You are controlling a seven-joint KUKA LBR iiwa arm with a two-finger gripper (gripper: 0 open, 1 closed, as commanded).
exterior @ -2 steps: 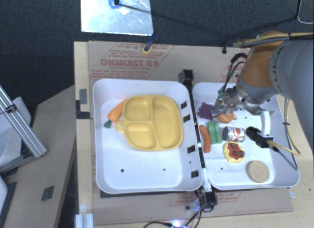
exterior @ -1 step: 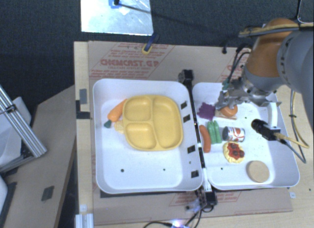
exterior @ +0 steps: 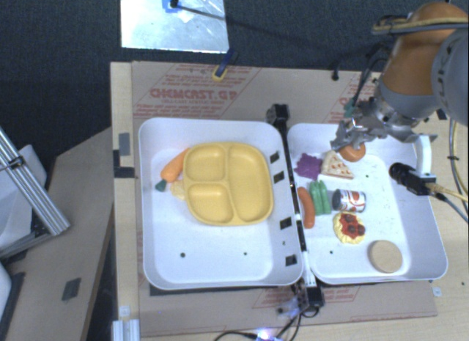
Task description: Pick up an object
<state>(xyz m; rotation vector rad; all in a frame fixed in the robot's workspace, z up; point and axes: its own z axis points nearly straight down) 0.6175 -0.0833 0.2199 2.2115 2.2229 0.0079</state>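
Toy food fills the right bin (exterior: pixel 432 255) at the desk's right edge. Pincer (exterior: pixel 350 140) hangs low over an orange piece (exterior: pixel 355 152) near that bin's far edge, beside the pizza slice (exterior: pixel 336 166), probably to grasp it; its spread I cannot tell.

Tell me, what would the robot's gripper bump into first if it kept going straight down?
Probably the small orange toy right under the gripper, beside the pizza slice. Depth is hard to judge from this slanted view.
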